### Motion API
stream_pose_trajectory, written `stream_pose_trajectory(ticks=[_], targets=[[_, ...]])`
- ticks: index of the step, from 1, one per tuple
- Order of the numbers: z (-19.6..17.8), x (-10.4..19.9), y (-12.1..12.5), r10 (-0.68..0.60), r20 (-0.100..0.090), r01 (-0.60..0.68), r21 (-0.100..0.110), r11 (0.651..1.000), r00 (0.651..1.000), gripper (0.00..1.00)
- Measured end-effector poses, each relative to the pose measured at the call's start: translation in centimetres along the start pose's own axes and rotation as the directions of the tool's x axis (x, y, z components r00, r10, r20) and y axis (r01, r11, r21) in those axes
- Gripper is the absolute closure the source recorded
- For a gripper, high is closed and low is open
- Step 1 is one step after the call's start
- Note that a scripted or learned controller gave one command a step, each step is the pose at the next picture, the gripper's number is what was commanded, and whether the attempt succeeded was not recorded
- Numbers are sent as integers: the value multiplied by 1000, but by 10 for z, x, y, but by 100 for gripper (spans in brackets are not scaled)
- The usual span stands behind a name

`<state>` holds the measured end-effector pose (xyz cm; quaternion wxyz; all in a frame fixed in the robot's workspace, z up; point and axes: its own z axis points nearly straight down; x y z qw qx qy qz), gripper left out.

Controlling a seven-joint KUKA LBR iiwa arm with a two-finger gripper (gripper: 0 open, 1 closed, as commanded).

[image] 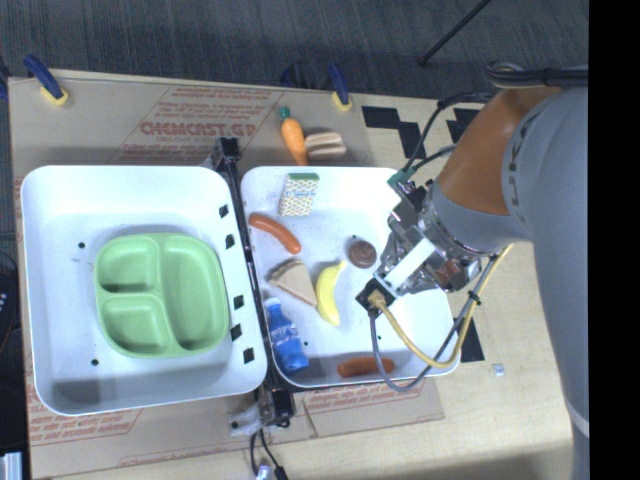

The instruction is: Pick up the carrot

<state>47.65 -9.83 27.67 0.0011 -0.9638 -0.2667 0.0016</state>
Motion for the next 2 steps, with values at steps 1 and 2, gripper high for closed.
stream_pose_trajectory(ticks=[1,2], targets=[[-49,-18,30,246,-1,-246,1,969,969,100],[58,11,-20,327,2,-327,4,945,945,100]])
